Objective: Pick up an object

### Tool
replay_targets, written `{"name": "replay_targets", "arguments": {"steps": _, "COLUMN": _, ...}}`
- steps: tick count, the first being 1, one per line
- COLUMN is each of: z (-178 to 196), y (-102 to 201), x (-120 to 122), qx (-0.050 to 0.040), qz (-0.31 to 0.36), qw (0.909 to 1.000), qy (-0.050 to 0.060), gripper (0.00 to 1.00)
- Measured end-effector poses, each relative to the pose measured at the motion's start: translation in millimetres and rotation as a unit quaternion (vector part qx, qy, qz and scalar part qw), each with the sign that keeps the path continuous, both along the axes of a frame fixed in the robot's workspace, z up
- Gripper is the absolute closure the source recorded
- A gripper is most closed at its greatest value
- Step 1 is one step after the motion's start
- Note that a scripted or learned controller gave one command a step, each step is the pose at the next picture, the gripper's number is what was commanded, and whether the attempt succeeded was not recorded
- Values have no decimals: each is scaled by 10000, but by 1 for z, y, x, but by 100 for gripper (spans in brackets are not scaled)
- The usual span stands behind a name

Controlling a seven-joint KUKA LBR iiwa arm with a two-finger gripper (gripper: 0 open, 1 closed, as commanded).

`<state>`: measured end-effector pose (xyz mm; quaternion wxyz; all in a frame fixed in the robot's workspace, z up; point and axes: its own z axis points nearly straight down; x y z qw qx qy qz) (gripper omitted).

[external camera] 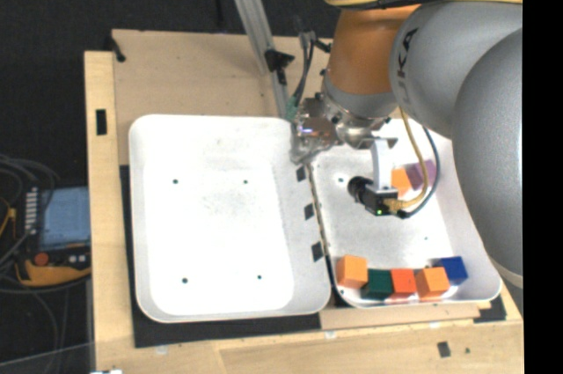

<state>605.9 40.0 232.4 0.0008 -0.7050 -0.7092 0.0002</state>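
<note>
Seemingly, the gripper (310,135) is set at the far edge of the bins, over the seam where the left bin (149,187) meets the right bin (352,227). It is masked by the wrist of the arm (457,55), so its opening and any hold cannot be told. Along the right bin's near edge a row is formed: an orange block (354,270), a green block (379,283), a second orange block (404,281), a third orange block (432,281), a blue block (453,268). Toward the right edge, a fourth orange block (402,179) and a purple block (423,172) are partly hidden.
</note>
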Motion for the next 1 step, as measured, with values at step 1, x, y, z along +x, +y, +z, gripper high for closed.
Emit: {"name": "replay_targets", "arguments": {"steps": 1, "z": 12, "y": 46, "x": -27, "qx": 12, "qz": 12, "qw": 10000, "qy": 1, "gripper": 100}}
